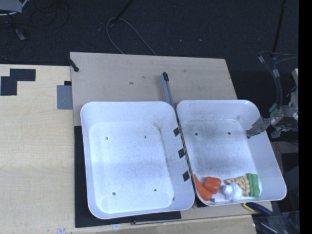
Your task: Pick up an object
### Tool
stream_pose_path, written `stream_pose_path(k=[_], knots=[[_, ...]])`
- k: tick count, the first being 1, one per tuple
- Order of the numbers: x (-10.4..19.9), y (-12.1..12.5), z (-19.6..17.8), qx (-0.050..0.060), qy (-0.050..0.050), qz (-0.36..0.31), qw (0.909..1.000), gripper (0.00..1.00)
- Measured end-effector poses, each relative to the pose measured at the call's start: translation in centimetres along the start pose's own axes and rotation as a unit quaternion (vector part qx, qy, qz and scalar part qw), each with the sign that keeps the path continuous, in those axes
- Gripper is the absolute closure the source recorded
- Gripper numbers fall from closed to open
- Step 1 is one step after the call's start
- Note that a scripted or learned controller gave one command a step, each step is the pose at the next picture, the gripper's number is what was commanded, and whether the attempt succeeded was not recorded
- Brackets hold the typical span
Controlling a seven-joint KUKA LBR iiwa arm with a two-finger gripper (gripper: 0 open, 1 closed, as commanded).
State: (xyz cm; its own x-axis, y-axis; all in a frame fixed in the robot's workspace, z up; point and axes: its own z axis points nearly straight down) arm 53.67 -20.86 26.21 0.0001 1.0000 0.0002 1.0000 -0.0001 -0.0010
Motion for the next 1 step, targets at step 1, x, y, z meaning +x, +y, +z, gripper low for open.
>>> stream_pose_path(k=[1], knots=[[-0.97,-0.45,10.05,0.004,0.001,0.0,1.0,0.0]])
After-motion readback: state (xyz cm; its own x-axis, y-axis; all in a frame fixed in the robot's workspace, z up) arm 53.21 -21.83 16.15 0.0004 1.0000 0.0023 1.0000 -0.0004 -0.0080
